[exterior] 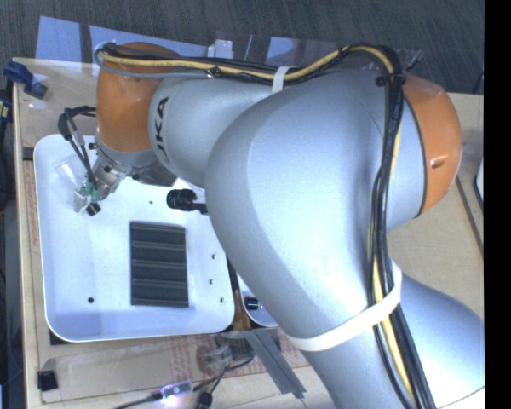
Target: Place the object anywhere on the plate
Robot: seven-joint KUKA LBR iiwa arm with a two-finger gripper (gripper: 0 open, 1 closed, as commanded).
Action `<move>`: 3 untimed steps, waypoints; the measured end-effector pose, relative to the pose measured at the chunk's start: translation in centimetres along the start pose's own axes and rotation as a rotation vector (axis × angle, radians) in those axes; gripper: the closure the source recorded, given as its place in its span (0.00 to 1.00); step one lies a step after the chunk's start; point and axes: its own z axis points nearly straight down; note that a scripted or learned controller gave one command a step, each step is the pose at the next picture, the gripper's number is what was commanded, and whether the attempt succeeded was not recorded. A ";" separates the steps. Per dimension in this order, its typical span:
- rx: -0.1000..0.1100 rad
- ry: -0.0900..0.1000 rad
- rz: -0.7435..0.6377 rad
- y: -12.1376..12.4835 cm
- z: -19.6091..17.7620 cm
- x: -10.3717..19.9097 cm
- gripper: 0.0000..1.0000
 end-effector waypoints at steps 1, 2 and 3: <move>0.002 0.002 -0.057 -5.7 0.1 6.7 1.00; -0.001 -0.002 -0.223 -8.3 0.0 -0.9 1.00; 0.004 0.004 0.004 -6.7 0.1 6.0 1.00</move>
